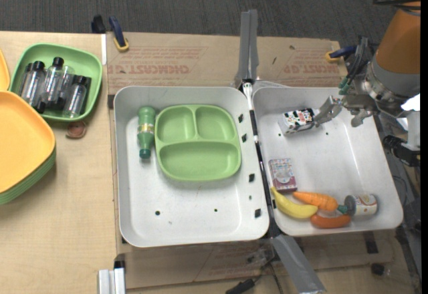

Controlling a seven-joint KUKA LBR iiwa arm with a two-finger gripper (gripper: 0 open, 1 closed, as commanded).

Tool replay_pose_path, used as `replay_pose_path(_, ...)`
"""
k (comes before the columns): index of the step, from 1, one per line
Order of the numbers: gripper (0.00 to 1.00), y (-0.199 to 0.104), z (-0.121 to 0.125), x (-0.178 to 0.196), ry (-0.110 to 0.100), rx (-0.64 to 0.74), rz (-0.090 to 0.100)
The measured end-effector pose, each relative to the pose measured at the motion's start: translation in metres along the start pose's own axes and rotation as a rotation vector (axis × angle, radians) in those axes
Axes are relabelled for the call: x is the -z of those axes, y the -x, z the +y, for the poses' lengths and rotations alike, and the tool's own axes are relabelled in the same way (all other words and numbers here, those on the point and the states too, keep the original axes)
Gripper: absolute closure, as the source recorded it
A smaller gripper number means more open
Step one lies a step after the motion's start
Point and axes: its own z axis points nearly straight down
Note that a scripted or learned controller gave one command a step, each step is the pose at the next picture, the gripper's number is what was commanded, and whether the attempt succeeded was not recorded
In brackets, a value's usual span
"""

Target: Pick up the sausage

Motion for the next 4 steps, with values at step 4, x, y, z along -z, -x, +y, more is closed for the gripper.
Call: replay_pose_path(4, 1.0, 0.075, -0.075, -0.124, 0.002, 0.028, 0.001)
